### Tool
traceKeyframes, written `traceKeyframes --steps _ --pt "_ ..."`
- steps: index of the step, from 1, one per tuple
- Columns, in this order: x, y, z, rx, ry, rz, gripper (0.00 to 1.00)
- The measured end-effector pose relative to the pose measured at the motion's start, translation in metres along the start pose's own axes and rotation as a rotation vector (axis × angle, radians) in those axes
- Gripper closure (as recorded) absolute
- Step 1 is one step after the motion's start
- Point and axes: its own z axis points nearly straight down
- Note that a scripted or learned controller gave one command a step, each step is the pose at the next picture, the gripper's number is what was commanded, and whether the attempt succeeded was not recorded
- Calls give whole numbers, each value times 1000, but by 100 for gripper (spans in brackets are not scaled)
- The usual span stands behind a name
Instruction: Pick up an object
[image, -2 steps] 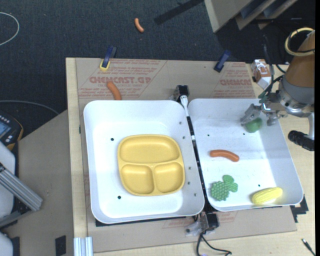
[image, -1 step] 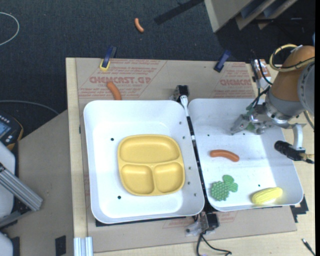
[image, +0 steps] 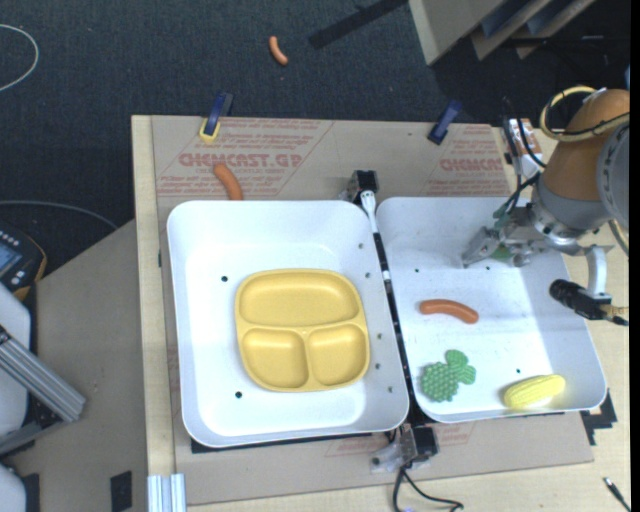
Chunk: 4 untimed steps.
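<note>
The arm (image: 590, 160) is cut off by the right edge, and the gripper (image: 497, 248) is too small and blurred to read; grey equipment (image: 35, 385) is cropped at the left edge

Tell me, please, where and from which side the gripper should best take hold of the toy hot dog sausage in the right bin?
Probably at the middle of the sausage, coming straight down. It lies flat and nearly crosswise on the right bin floor, apart from the broccoli and corn cob, so fingers closing across its narrow width have room on both long sides.
</note>
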Motion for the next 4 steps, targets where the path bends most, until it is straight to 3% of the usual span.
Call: traceKeyframes --steps 1,3,4 --pt "0 0 -11 -1 -2 -1 100" --pt "-13 16 -134 -13 -5 0 100" --pt "-13 17 -141 -7 -3 0 100"
